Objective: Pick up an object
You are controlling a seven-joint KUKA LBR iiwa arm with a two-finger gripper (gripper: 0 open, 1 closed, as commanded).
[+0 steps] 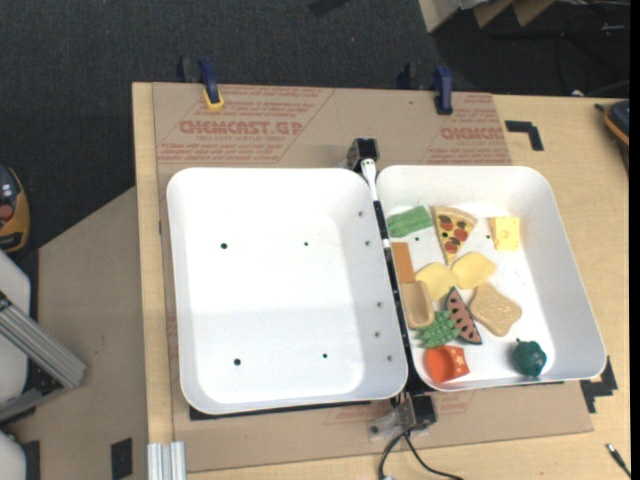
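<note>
The right bin (560,258) holds several toy food pieces, crowded toward its left and front. Among them are a green leaf-like piece (407,221), a pizza slice (456,231), a yellow cheese block (505,233), an orange strip (402,262), pale yellow pieces (470,268), a bread slice (496,309), a watermelon wedge (461,317), a red piece (446,363) and a dark green round piece (528,357).
The left bin (275,288) lies beside the right one on a brown cardboard sheet (300,118). Two clamps (210,83) hold the sheet's far edge. A cable (405,448) trails off the bench front.
</note>
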